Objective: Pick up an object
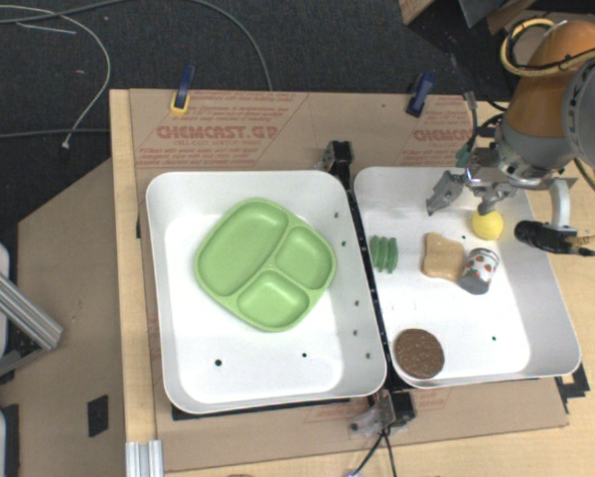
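Yellow ball [488, 226] sits in the far right part of the right bin [535, 351], and we judge it nearest our gripper [466, 195], whose spread, empty fingers hang just left and far of it.

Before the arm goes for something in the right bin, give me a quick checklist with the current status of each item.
1. Gripper above the right bin: ok.
2. Fingers spread, nothing between them: ok.
3. Yellow ball close beside the gripper: ok.
4. Ball clear of the tan block: ok, a gap shows.
5. Small can apart from the block: not ok, they touch.
6. Gripper height over the bin floor: cannot tell.
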You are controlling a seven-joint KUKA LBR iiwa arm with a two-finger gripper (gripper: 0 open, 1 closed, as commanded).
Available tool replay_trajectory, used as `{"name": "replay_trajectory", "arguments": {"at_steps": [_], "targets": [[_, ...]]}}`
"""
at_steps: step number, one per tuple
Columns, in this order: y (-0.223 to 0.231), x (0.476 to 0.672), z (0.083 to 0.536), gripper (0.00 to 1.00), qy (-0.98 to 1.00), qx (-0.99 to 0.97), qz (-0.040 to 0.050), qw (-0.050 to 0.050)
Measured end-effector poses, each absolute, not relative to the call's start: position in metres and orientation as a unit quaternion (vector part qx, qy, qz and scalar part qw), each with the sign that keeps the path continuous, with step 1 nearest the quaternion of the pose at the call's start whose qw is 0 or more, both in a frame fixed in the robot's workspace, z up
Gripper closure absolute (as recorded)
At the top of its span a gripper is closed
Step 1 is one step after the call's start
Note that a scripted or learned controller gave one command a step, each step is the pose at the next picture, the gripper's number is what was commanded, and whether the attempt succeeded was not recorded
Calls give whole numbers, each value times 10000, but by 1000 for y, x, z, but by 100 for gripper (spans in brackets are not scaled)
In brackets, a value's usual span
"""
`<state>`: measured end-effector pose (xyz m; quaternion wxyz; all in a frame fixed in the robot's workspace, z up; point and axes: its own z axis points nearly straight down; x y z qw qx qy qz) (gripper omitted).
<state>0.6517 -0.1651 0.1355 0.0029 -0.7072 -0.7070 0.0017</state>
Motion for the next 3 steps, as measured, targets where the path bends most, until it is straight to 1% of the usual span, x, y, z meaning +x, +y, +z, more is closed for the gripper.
{"name": "replay_trajectory", "arguments": {"at_steps": [1,2,3], "targets": [[-164,651,82,0,-7074,-7068,18,35],[-164,653,98,100,-7077,-7065,-7,-2],[-161,648,160,100,-7074,-7069,-17,-25]]}}
